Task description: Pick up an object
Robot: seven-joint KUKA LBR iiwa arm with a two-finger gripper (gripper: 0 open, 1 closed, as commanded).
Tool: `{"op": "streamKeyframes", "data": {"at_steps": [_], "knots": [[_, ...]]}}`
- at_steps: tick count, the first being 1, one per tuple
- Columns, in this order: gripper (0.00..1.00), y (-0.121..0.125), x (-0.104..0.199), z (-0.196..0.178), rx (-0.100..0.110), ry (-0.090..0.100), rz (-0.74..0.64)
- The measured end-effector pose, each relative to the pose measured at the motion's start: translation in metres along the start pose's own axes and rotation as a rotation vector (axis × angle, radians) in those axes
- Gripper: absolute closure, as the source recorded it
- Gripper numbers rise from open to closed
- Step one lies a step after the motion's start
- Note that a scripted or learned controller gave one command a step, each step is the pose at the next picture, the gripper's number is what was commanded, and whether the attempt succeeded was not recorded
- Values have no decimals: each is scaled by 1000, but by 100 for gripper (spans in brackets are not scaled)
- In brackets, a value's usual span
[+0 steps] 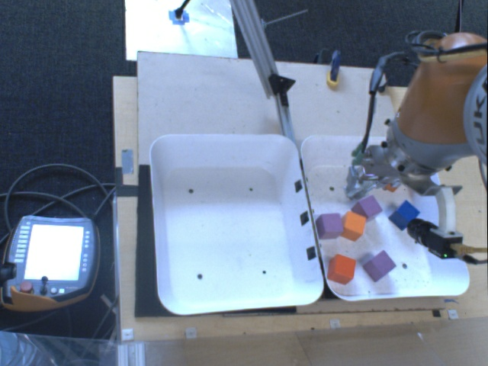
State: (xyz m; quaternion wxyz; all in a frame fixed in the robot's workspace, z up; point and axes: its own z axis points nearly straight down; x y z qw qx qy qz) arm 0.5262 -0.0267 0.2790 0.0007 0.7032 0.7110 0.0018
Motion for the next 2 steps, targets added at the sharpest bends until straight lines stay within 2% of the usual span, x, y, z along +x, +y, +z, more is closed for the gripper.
{"op": "streamKeyframes", "data": {"at_steps": [2], "knots": [[100,13,97,33,4,0,1]]}}
